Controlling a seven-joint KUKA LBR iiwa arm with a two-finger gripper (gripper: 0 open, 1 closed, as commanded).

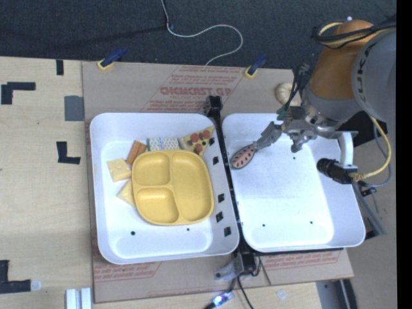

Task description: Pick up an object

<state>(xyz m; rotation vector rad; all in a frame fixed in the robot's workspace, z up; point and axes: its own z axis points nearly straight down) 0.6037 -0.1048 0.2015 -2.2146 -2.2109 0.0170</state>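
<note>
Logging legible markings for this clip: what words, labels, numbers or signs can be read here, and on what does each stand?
Red print on the brown cardboard sheet behind the two white bins: a line of capitals with smaller lines under it, too blurred to read.
Red print on the same cardboard at the front edge, below the bins: too small to read.
Patterned card behind the yellow divided plate: marks too small to read.
No other text shows.

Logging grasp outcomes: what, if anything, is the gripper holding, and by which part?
The gripper appears to hold the brush by its grey handle end; the reddish head hangs over the right bin.
</note>
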